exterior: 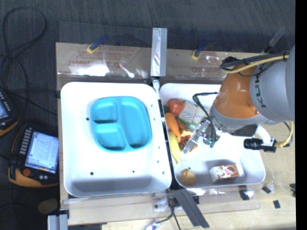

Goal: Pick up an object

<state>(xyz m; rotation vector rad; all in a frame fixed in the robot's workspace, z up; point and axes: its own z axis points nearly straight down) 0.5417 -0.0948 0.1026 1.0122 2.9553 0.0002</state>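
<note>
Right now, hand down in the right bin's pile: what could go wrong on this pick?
1. The hand sits over a tight cluster along the bin's left wall: carrot, banana and tomato touch or overlap, so it may pinch two items or none.
2. That cluster hugs the divider between the bins, so a finger could catch the wall.
3. Pushing may scatter items toward the small carton and the brown round item.
</note>
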